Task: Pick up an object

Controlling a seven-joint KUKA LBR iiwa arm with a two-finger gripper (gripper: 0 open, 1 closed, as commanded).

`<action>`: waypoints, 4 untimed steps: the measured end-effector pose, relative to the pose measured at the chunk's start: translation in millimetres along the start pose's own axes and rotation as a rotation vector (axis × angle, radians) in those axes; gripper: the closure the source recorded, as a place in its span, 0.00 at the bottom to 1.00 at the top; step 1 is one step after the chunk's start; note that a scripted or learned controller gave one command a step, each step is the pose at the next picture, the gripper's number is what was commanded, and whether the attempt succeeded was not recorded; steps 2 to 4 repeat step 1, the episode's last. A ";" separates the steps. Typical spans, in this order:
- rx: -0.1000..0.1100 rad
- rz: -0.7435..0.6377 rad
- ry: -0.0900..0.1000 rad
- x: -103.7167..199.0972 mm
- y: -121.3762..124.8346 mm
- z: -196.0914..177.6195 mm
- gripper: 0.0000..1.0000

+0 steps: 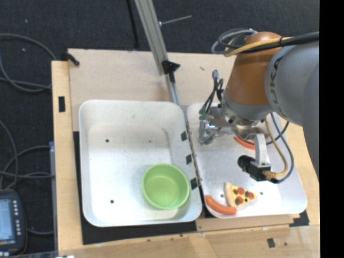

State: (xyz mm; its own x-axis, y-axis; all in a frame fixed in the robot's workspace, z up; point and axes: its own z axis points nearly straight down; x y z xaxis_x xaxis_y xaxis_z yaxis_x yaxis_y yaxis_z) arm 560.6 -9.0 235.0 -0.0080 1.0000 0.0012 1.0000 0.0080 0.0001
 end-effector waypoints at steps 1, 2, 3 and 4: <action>-0.002 -0.001 0.001 57.8 -1.2 -10.6 1.00; -0.002 -0.001 0.001 57.8 -1.2 -10.6 1.00; -0.002 -0.001 0.001 57.8 -1.2 -10.6 1.00; -0.002 -0.001 0.001 57.8 -1.2 -10.6 1.00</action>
